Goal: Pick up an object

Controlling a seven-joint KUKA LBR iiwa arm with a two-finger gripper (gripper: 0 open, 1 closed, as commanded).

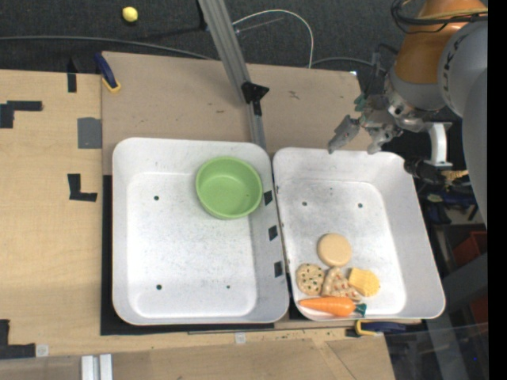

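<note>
Plywood bench (47,236) on dark carpet (63,6), yellow ball (130,13).

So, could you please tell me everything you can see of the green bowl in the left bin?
The green bowl is a round, light green dish that looks like smooth plastic, with a slightly thicker rim and nothing visible inside. It sits upright on the floor of the left bin, in that bin's far right part, close to the wall shared with the right bin. Nothing else touches it; the claw is well away.
</note>
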